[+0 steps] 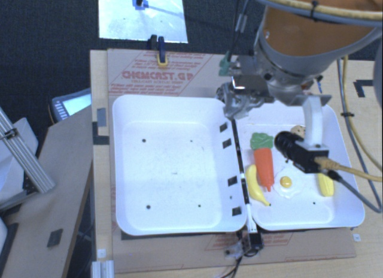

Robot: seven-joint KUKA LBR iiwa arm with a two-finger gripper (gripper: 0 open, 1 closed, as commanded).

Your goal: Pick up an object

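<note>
**Arm over right bin, toys just below it**

Arm, grey w/ orange band, reaches in from upper right and covers the right bin's far part. Bench carries a cardboard sheet w/ red print, both bins on top. Left bin: white, shallow, lots of open floor for moving. Right bin touches it along a centre seam w/ small dark clips.

Gripper hangs at the far end of that seam, near the right bin's back left corner; jaws are lost in the metal clutter, can't tell if apart or together. Nothing seen between them.

Objs lie nearer the camera than the gripper, all in the right bin: toy carrot, orange w/ green top, lying lengthwise; banana just beside it, close to the seam wall; fried egg touching or nearly touching the carrot tip; a yellow piece further right. Black camera unit on a white bracket hangs over the carrot's right side.
</note>
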